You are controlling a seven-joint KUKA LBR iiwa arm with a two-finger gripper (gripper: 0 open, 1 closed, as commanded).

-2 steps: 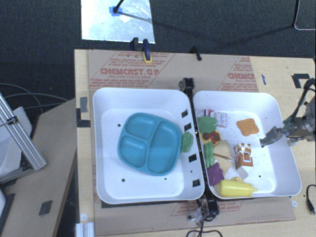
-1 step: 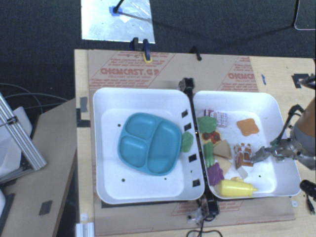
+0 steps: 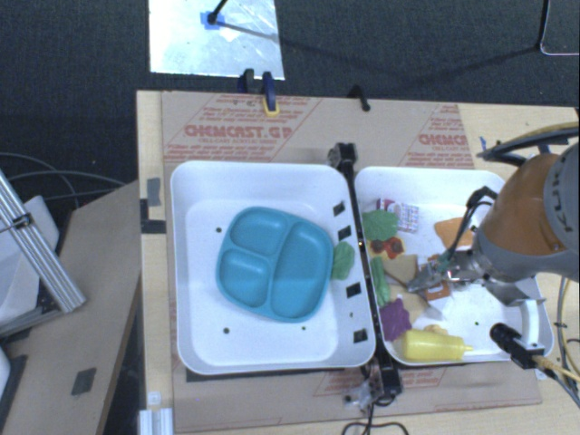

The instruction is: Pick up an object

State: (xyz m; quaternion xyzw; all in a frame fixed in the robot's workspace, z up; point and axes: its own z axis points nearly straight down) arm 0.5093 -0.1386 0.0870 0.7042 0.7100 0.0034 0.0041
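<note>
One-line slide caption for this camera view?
Gripper low in the cluttered right bin; blue divided plate lies in the left bin.

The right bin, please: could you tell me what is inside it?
The right bin holds a yellow bottle, a purple piece, green pieces, an orange piece and a tan piece. The gripper and arm cover its right part.

dark carpet floor [image 3: 72, 62], a shiny sheet [image 3: 216, 25] lying on it, brown board [image 3: 245, 125] beneath.
</note>
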